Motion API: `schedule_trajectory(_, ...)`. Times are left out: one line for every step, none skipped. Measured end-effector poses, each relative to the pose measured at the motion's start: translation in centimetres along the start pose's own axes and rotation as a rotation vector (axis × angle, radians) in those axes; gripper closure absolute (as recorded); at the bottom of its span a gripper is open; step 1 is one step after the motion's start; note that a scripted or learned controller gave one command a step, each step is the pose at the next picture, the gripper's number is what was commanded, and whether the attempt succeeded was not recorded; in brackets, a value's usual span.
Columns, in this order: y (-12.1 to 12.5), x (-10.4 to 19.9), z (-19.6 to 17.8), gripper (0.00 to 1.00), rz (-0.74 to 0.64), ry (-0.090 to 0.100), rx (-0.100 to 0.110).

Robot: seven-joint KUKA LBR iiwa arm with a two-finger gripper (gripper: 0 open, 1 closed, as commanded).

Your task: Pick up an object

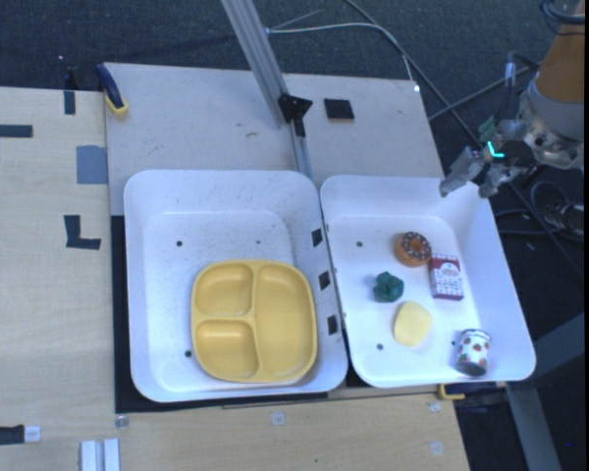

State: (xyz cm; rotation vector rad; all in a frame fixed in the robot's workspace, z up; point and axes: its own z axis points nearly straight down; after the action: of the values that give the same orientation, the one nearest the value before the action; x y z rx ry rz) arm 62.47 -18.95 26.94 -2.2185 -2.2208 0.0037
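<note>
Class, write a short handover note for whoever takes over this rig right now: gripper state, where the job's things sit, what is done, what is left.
Gripper: above the right bin's upper right corner, holding nothing that can be seen.
Right bin holds a doughnut, red-and-white box, green item, yellow item and a small silver-and-red object.
Left bin holds a yellow divided tray.
Done: nothing picked up yet.
Left: choose an object, descend, grasp, lift.
</note>
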Motion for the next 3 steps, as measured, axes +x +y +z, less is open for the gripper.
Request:
schedule_trajectory(0.1,0.0,-0.1,0.0,-0.001,-0.001,-0.002)
schedule_trajectory(-0.5,0.0,6.2,0.0,0.0,0.0,0.004)
schedule_trajectory(-0.4,0.0,12.7,0.0,0.0,0.0,0.005)
